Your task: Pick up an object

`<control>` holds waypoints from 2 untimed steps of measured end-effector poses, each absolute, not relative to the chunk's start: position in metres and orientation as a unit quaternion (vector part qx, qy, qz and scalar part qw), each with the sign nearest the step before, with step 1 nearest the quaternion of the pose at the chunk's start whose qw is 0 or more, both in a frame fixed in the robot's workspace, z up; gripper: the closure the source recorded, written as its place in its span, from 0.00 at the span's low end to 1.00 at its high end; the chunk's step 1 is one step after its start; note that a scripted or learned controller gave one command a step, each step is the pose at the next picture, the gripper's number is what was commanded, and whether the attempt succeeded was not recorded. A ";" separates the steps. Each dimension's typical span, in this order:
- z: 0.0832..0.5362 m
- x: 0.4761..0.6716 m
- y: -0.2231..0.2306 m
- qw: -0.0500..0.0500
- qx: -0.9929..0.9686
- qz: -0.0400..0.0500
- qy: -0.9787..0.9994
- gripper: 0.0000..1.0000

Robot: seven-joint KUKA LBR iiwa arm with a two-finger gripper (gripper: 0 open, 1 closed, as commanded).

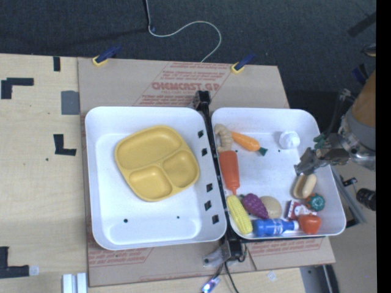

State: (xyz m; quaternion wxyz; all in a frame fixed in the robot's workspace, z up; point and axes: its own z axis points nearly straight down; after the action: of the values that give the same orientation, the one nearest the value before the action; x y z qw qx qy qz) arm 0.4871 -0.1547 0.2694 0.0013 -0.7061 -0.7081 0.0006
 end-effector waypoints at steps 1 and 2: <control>0.338 0.484 -0.098 -0.002 -0.704 -0.002 -0.710 1.00; 0.370 0.503 -0.048 -0.001 -0.704 -0.001 -0.710 1.00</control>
State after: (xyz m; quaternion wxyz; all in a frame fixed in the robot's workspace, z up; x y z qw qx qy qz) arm 0.5029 -0.0478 0.3705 -0.0007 -0.7044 -0.7098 -0.0013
